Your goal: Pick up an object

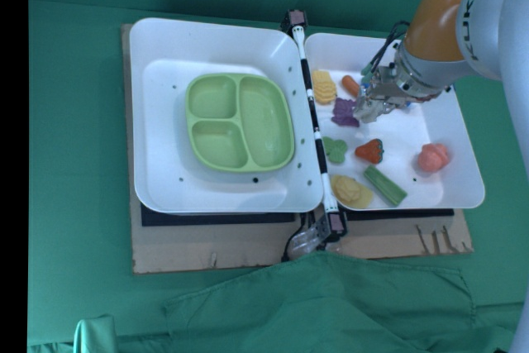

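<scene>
The right white bin holds several toy foods: a yellow corn piece, a small orange carrot, a purple grape bunch, a green leafy piece, a red strawberry, a pink piece, a green cucumber stick and a yellow piece. My gripper hangs low over the bin's upper middle, just right of the purple grapes and above the strawberry. Nothing shows between its fingers.
The left white bin holds a light green divided plate. A black-and-white divider bar runs between the bins. Green cloth lies bunched at the bench's front edge. The arm's orange band reaches in from the upper right.
</scene>
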Tool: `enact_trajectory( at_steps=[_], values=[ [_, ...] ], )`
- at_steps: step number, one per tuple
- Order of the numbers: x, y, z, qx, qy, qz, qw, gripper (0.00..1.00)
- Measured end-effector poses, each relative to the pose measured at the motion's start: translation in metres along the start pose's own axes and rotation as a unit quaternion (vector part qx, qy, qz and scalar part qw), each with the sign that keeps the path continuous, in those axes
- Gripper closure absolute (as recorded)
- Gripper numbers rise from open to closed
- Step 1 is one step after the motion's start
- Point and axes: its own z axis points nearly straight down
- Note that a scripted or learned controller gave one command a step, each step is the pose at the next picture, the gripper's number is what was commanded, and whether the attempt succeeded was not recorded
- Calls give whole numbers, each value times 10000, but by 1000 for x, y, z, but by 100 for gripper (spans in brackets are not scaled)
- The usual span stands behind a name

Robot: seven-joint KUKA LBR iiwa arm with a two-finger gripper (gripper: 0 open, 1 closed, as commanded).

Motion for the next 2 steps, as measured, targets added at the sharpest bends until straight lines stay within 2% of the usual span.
enact_trajectory(
  at_steps=[1, 2],
  values=[
    [-77, -49, -44, 94, -12, 27, 10000, 100],
    [-69, -117, -66, 128, 24, -2, 9999, 100]
  ],
)
